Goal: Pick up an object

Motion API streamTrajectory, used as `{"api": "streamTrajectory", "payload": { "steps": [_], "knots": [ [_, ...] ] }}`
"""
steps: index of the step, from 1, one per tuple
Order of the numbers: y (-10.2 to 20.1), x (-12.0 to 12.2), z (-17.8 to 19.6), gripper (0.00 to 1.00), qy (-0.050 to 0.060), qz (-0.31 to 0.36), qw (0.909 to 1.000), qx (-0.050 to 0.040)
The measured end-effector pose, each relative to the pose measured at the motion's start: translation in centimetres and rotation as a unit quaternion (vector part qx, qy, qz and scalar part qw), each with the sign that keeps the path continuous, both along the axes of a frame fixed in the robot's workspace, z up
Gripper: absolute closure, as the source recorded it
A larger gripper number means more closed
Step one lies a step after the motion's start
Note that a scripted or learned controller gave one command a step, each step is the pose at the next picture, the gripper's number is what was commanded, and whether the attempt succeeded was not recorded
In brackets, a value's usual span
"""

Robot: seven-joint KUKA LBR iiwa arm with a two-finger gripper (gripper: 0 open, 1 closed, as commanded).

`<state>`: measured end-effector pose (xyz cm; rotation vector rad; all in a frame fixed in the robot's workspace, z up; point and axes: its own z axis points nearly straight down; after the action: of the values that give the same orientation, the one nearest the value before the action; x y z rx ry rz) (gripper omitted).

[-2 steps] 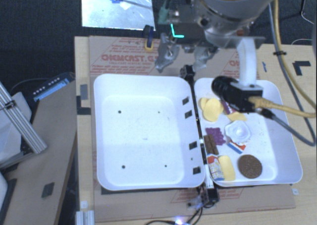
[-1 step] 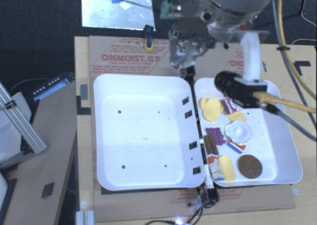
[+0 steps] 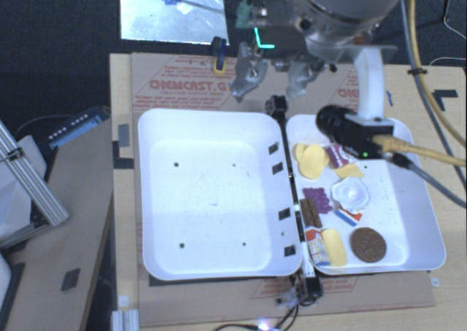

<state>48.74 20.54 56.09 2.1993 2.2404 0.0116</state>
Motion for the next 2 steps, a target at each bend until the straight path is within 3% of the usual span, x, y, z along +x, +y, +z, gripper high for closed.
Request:
{"api": "streamTrajectory", "payload": {
  "steps": [1,2],
  "knots": [
    [-0.04,0.04,1.15,1.0,-0.001,0.001,1.0,0.0005],
    [-0.04,0.04,1.11,0.0,-0.001,0.002,1.0,0.0004]
  ]
}}
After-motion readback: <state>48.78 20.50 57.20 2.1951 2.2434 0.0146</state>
